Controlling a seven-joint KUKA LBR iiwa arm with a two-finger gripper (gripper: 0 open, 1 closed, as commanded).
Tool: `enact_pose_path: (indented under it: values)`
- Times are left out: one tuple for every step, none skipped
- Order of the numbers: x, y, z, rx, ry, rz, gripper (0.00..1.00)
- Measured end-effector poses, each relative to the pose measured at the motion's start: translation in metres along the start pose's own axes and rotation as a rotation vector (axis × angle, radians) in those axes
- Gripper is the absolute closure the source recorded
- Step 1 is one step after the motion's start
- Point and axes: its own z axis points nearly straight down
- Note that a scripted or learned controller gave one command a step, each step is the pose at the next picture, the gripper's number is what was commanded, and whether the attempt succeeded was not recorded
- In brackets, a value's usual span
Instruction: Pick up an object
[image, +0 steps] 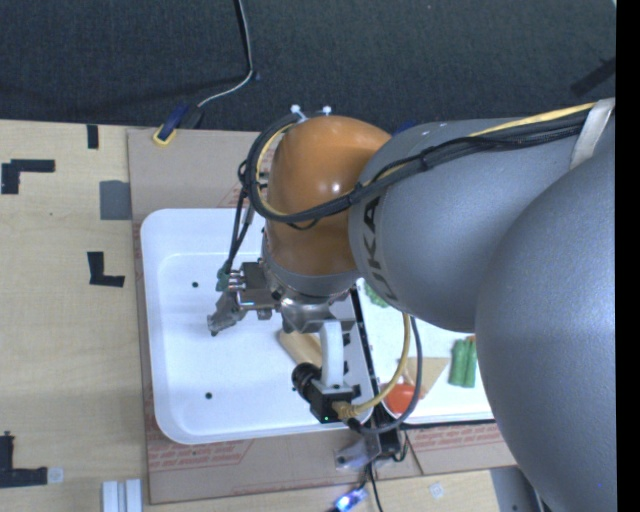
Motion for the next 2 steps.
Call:
enact_pose_path:
  values:
    - [0.037,0.005,0.172,-0.003,-0.010,0.013,0.00]
    - [0.005,0.074,0.006,-0.021,0.001,0.014,0.00]
